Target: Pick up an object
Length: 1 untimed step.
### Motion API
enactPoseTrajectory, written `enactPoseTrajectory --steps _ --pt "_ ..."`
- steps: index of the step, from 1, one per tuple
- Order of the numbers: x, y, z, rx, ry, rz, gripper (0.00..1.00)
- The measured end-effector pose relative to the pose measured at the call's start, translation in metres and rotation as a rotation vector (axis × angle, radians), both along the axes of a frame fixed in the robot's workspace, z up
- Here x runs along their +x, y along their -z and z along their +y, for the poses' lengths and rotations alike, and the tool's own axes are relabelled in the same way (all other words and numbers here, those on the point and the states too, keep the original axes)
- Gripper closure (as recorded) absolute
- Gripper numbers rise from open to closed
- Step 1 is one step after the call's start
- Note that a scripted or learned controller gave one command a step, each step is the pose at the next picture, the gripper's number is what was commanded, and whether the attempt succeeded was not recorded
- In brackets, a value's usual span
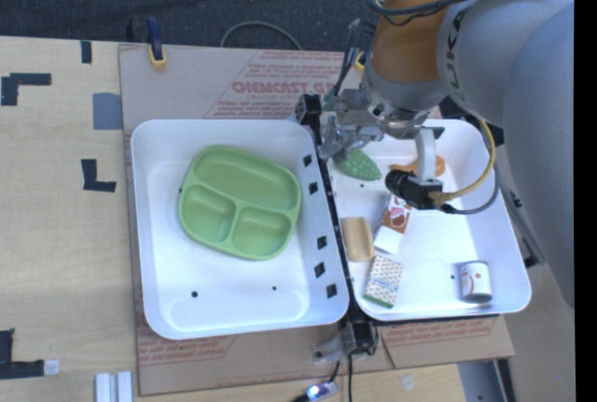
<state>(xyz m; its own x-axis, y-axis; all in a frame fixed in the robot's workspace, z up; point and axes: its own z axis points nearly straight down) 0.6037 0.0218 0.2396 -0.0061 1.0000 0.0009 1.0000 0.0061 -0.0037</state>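
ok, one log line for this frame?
arm: over right bin | gripper: above green object | grasp: unconfirmed | green tray: left bin

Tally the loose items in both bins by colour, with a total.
Green: 2, divided tray and leafy piece
Tan: 1, block
Orange: 1, item behind the arm
Mixed print: 3, carton, packet, can
Total: 7

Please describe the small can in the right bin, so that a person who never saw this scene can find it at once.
Look at the right bin, the one under the arm. Go to its near right corner: the can lies there on its side, apart from the other things. It is the one round, silvery thing, with a red mark, while the packet to its left is flat.
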Motion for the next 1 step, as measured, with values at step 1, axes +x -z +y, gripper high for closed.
enactPoseTrajectory --steps 1 --pt "-0.0128 -0.0036 0.0552 0.001 -0.001 -0.001 1.0"
